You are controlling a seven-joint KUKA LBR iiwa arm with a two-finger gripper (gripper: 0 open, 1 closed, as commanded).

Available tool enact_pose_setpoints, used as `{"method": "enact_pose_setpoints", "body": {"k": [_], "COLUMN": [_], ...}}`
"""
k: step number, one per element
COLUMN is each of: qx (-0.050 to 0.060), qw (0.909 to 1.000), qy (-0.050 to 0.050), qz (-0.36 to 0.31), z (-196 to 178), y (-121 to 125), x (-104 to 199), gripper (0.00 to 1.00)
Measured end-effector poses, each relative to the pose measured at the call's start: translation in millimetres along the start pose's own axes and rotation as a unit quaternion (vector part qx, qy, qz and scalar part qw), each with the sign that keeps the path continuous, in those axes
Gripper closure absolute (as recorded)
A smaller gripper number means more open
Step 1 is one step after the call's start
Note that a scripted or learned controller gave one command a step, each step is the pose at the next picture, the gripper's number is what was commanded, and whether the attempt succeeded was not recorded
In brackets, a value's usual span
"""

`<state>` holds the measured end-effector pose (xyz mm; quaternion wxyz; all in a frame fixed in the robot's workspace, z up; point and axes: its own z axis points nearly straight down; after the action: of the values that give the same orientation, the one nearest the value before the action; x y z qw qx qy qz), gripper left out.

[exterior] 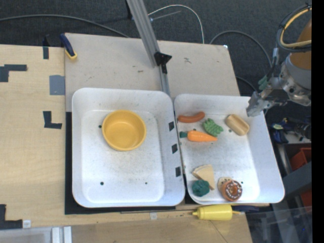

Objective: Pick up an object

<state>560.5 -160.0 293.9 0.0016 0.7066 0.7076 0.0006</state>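
The right bin (253, 151) holds several toy foods: a red sausage (191, 117), an orange carrot (201, 136), a green leafy piece (213, 127), a tan bread roll (237, 124), a pale cheese wedge (204, 173), a dark green lump (200, 188) and a round brown pastry (232, 189). My gripper (255, 105) hangs at the bin's upper right rim, just right of and above the bread roll, apart from it. Nothing shows between its fingers.
The left bin (86, 151) holds a yellow bowl (124, 130). A yellow mustard bottle (215, 212) lies on the bench below the right bin. A slanted grey pole (147, 29) stands behind the bins. Cables run along the back.
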Motion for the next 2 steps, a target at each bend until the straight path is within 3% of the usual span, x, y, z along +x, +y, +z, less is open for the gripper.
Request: {"method": "enact_pose_setpoints", "body": {"k": [2], "qx": [0.002], "qw": [1.0], "qy": [0.001], "qz": [-0.003], "z": [8.9], "y": [11.3], "x": [105.0], "gripper": [1.0]}}
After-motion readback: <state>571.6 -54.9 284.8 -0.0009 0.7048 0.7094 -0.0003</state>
